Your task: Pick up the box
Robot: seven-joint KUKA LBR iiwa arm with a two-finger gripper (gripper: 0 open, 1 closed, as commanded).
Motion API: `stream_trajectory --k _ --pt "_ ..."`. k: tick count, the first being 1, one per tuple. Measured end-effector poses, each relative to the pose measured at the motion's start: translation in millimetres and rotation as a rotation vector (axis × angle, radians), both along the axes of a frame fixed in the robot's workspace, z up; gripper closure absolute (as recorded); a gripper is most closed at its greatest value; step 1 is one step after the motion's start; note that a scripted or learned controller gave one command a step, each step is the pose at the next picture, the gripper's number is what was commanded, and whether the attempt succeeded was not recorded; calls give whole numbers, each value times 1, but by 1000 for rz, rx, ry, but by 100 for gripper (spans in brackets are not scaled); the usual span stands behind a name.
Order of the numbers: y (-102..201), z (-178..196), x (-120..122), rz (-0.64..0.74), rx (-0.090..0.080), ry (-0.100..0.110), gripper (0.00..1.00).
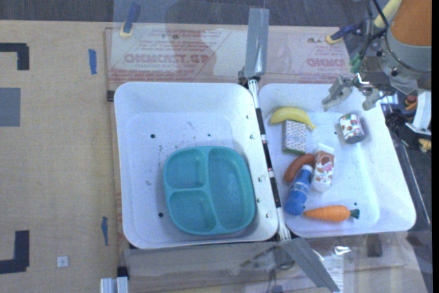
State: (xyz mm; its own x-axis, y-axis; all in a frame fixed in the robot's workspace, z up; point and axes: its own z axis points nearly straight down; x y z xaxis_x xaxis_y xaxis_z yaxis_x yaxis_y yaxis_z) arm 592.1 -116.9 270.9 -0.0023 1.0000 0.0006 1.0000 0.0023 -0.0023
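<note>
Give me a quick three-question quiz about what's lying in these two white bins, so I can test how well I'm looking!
1. True or false: the teal divided tray lies in the same bin as the banana.
2. Which thing lies nearest the bottom edge of the right bin? A) banana B) carrot C) green box
3. Fill in: the gripper hangs over the right bin's ____ end, top or bottom in the picture.

Key
1. False. The tray is in the left bin; the banana is in the right one.
2. B, the carrot. The green box sits just below the banana.
3. Top, close to the small patterned packet.
</note>
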Motion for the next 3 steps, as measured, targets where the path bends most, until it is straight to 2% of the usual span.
stream_trajectory --k 1,2,3 --pt "19 -176 1 -9 -1 -5 0" --pt "16 -166 1 -16 -2 -7 100" --pt "16 -166 1 -16 -2 -7 0"
